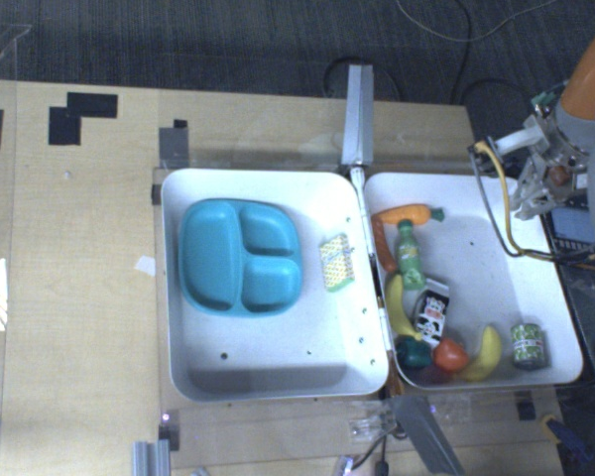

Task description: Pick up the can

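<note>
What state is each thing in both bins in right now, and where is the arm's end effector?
Small green-labelled metal can: standing upright, right bin's near right corner, untouched.
Green plastic bottle: lying flat.
Orange toy carrot: lying flat at the far wall.
Two yellow toy bananas: lying flat.
Blue divided plastic plate: right side up, left bin.
End effector: raised over the right bin's far right edge, away from the can.

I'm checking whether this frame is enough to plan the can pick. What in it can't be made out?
- Gripper, camera view: small and blurred at the right bin's far rim; its finger state is unreadable.
- Can: too small to read its label or tell whether it stands or lies.
- Items under the tomato and black-and-white box: overlapped, outlines unclear.
- Arm: cut off by the right edge.
</note>
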You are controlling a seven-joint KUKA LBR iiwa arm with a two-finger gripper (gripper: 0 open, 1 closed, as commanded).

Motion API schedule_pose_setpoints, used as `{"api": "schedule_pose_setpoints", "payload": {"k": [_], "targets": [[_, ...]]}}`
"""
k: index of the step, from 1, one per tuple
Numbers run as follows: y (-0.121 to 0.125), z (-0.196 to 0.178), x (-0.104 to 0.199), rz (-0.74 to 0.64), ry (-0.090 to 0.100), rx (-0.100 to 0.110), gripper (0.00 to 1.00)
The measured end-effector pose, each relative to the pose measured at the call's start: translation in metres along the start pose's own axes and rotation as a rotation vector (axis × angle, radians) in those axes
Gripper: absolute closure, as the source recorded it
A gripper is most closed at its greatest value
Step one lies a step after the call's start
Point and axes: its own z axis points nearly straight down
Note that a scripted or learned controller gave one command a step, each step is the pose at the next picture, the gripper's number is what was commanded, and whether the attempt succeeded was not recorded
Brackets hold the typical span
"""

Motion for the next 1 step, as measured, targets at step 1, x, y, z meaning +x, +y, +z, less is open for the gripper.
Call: {"api": "schedule_pose_setpoints", "payload": {"k": [1], "targets": [[-0.0011, -0.0088, 0.0024, -0.010, 0.000, 0.000, 1.00]]}}
